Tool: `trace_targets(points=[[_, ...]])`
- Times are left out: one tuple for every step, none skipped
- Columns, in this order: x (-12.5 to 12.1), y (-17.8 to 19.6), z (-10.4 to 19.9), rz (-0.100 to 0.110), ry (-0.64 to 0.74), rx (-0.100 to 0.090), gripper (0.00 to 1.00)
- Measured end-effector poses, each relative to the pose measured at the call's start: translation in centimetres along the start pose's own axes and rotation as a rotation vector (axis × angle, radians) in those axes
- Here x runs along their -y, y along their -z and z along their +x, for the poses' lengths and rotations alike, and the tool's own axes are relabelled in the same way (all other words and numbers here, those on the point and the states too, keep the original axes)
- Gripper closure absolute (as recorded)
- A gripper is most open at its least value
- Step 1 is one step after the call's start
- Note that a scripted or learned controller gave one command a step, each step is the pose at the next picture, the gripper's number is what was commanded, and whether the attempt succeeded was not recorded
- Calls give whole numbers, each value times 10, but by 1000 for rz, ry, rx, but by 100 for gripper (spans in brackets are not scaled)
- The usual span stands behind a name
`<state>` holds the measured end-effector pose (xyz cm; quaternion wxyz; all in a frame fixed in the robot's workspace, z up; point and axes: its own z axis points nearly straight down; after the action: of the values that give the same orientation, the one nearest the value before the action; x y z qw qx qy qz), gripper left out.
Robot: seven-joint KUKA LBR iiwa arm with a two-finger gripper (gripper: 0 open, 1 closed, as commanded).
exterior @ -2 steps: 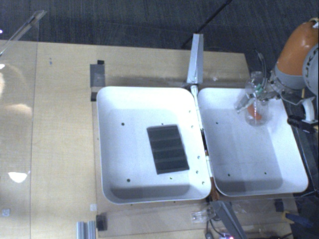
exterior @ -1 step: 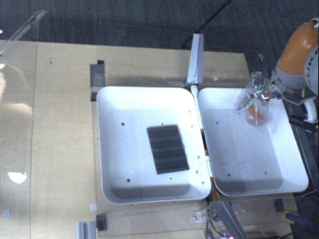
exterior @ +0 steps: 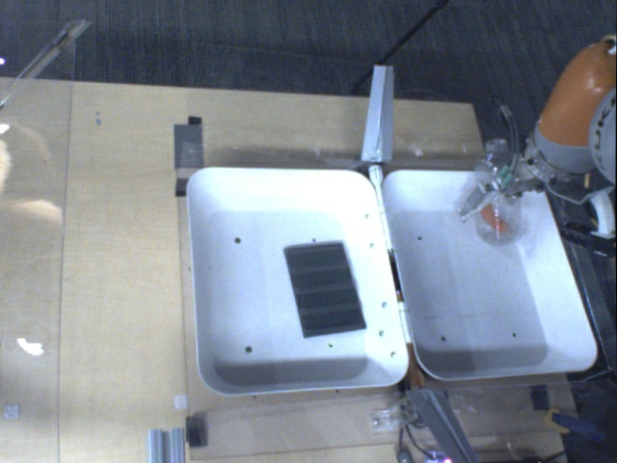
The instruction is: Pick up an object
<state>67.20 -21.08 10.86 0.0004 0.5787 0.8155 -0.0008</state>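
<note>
A dark grey ribbed rectangular pad [exterior: 325, 288] lies flat in the middle of the left bin [exterior: 217, 258], turned slightly off square. My gripper [exterior: 494, 199] hangs over the far right corner of the right bin [exterior: 482, 336], below the arm's orange band [exterior: 576, 99]. A small red-orange object [exterior: 495, 221] sits right at the gripper's translucent tip. I cannot tell whether it is held or resting on the bin floor beneath.
A metal divider post [exterior: 378, 114] stands at the back where the two bins meet. Cables [exterior: 583, 225] run along the right bin's right side. The wooden bench [exterior: 96, 258] stretches off to the left.
</note>
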Motion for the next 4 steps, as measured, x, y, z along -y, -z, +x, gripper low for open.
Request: trace_targets(points=[[1,-1,-1,3,26,0,0],[2,-1,-1,5,41,0,0],[4,-4,-2,11,65,-2,0],[5,-5,-2,12,85,-2,0]])
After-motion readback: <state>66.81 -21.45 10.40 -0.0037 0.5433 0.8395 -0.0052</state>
